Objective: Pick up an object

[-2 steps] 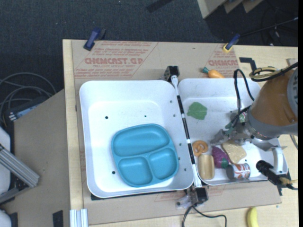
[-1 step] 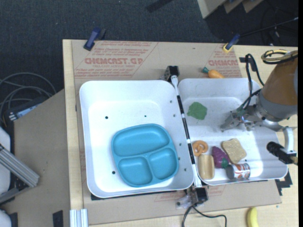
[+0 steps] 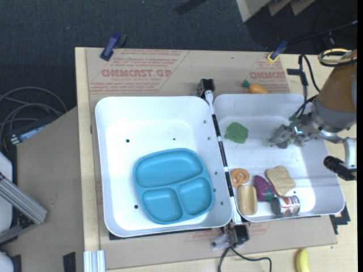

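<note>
The gripper (image 3: 282,136) hung low over the right bin (image 3: 317,109), at about two o'clock in the view, over bare floor with nothing seen between its tips; how far it stood open could not be told. The nearest pickable thing, a green leafy piece (image 3: 236,132), lay just beside it toward nine o'clock. The other items clustered at five o'clock: a cracker (image 3: 281,180), a purple piece (image 3: 262,187), a can (image 3: 288,205), probably pushed together there. The blue tray (image 3: 172,184) sat in the left bin (image 3: 113,129), likely as a drop spot.
</note>
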`<state>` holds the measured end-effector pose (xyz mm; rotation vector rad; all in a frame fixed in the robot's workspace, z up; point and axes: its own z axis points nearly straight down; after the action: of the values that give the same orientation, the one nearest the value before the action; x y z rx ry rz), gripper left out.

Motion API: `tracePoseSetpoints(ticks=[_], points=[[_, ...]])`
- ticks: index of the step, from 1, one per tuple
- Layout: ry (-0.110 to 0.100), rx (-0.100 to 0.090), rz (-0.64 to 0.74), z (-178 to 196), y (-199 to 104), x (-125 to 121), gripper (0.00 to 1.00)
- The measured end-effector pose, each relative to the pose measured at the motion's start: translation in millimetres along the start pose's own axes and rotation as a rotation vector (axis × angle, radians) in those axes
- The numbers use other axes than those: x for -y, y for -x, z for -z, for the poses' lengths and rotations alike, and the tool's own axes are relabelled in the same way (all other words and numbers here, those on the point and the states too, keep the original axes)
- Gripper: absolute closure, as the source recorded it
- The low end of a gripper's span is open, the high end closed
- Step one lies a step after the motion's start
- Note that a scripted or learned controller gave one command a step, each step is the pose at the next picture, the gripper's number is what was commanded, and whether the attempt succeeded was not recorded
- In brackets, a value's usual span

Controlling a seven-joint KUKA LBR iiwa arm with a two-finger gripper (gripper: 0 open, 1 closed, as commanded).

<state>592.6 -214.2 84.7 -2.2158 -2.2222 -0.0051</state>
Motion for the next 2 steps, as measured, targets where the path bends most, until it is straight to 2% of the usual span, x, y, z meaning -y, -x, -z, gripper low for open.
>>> tracePoseSetpoints(ticks=[1, 2], points=[[0.003, 0.004, 0.001, 10.5, 1.1, -0.4, 1.0], [0.005, 0.007, -0.001, 71.5, 5.6, -35.5, 1.0]])
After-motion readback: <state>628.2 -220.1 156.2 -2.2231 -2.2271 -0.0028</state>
